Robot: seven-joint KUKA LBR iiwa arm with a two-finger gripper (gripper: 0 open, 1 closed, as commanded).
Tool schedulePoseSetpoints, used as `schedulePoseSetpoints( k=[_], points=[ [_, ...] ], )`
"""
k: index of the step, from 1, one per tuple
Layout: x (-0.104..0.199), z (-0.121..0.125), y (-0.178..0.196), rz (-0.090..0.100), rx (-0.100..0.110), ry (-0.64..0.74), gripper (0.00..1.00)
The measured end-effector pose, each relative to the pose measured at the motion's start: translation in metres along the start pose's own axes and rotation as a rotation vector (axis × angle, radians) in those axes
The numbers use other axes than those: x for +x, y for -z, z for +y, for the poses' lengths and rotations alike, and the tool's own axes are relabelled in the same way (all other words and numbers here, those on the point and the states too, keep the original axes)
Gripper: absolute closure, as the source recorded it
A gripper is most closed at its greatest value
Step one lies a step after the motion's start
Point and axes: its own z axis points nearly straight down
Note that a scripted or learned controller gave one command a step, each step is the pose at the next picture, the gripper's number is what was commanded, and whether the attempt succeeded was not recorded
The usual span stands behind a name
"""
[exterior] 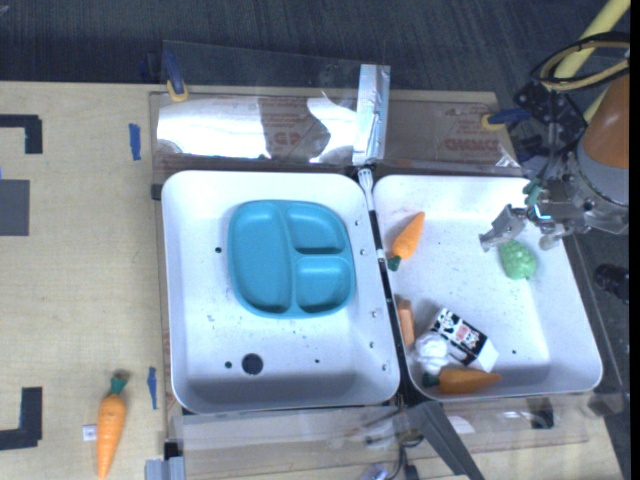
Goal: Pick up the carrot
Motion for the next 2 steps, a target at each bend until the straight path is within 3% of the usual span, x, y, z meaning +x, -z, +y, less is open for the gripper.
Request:
schedulePoseSetpoints(
  k=[1, 2],
  points=[
    [0.115, 0.067, -0.034, 0.002, -0.001, 0.038, 0.0],
    [0.085, 0.083, -0.052, -0.003, -0.004, 0.21, 0.0]
  ],
)
